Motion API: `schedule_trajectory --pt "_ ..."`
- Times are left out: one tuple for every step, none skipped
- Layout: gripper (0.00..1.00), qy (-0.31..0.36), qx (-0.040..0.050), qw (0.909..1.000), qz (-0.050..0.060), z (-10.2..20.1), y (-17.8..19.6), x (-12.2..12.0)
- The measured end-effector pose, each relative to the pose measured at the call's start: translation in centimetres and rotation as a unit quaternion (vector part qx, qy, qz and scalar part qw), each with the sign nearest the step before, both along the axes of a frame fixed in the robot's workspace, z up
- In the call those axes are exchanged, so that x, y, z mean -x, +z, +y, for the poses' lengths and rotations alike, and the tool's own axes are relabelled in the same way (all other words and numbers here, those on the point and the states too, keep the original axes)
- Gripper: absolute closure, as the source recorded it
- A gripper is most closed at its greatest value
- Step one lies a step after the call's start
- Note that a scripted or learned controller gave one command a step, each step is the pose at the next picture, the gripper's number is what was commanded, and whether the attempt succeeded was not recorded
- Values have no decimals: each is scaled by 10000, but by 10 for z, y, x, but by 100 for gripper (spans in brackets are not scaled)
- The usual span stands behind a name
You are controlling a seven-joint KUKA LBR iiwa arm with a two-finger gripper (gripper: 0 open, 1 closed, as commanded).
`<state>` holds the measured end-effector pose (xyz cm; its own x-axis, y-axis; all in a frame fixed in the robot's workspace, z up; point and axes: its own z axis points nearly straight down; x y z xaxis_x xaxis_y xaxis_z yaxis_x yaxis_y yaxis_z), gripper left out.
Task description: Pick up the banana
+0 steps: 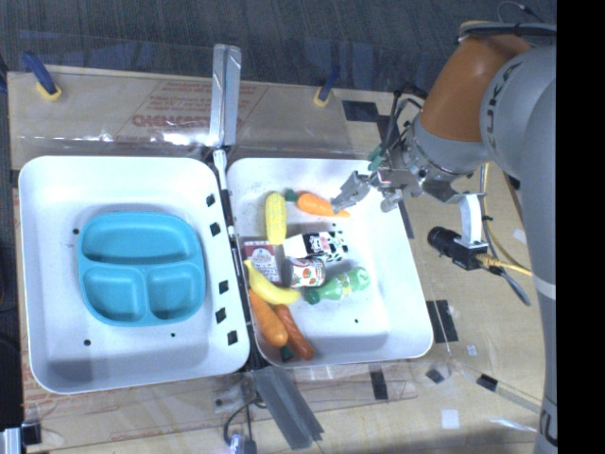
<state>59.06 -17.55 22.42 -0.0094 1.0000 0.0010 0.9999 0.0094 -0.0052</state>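
Plainly the arm is only at the approach: the gripper [348, 193] hangs over the far right part of the right bin [402, 296], close above the orange carrot [315, 202] near that bin's far edge, and nothing sits between its fingers, though whether they stand apart or together I cannot tell from here, since they blur into one grey shape. The banana [268, 288] lies well apart from it, down by the bin's left wall near the divider, curved, with one end tucked under or against the small cartons [304, 258]. To my eye the next move calls for a shift toward the left wall and the near side, then a descent onto the banana's free yellow length, steering clear of the corn cob [274, 218] just beyond it and the orange and red pieces [281, 330] by the near left corner. The crowding is the trouble; the banana touches its neighbours and part of it is covered. The green item [336, 286] beside the cartons is too muddled to name. The left bin holds a blue divided tray [142, 265]
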Motion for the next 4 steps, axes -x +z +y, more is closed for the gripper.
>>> schedule_trajectory --pt "0 -8 34 9999 -104 44 -117 -71" --pt "0 -1171 34 9931 -46 77 -131 -30" --pt "100 -1144 20 9934 -22 79 -123 -30" --pt "0 -1143 20 9934 -21 79 -123 -30"
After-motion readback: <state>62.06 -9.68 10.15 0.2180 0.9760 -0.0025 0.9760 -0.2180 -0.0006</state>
